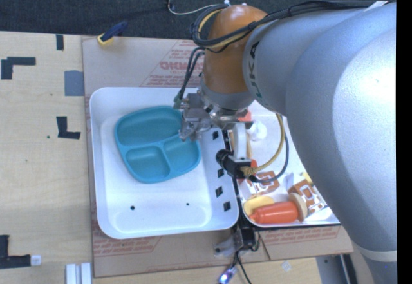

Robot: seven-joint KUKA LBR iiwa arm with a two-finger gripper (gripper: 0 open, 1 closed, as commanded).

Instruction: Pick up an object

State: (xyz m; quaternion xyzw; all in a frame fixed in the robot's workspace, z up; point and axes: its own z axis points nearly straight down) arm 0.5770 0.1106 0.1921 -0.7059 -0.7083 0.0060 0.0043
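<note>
Grey arm [322, 83] in from the right, orange-banded wrist bent down, claw [190, 125] low.

We're seeing smooth, slightly glossy blue plastic on the divided plate [158, 144] just under the gripper [190, 127], lying in a smooth white plastic bin [109, 202]. Above the wrist, the arm [335, 83] is showing satin grey metal and a glossy orange band [228, 31].

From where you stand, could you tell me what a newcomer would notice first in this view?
The big grey arm with its orange band fills the right and upper middle, reaching over the bins. Next comes the blue divided plate lying in the left bin, with the gripper down at the plate's right edge. In the right bin, an orange-red toy lies near the front.
</note>
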